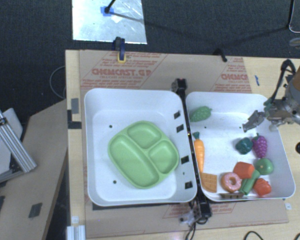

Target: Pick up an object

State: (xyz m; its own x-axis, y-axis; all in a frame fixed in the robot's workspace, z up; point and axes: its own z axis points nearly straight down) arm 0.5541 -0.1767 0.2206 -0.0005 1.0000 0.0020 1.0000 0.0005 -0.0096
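Broadly, the table (155,66) is a pale board with red printed lettering, and it carries two shallow white bins set side by side, touching along a black hinged seam. The left bin (105,109) holds a light green divided plate (143,154) with three compartments, lying flat near the middle of the bin floor.

The right bin (225,106) holds the toy foods. A dark green bumpy vegetable (200,113) lies alone near the back left corner. An orange carrot (199,153) with a small green top lies lengthwise along the left wall, and just in front of it sits a tan cracker-like square (208,181). A pink frosted doughnut (231,182) rests beside that square, near the front wall. To its right are an orange-red pepper piece (243,169), a green stick-shaped piece (250,183), a red tomato-like piece (262,187) and a green apple (263,165), all crowded together in the front right corner. Further back sit a dark teal piece (244,145) and a purple bunch of grapes (260,145), just beside each other.

The arm comes in from the right edge, and the pincer (253,120) hangs over the right bin's back right part, above and a little behind the teal piece and the grapes. Its grey fingers (250,122) point left and downward; whether they are spread or closed I cannot tell, and no toy shows between them.
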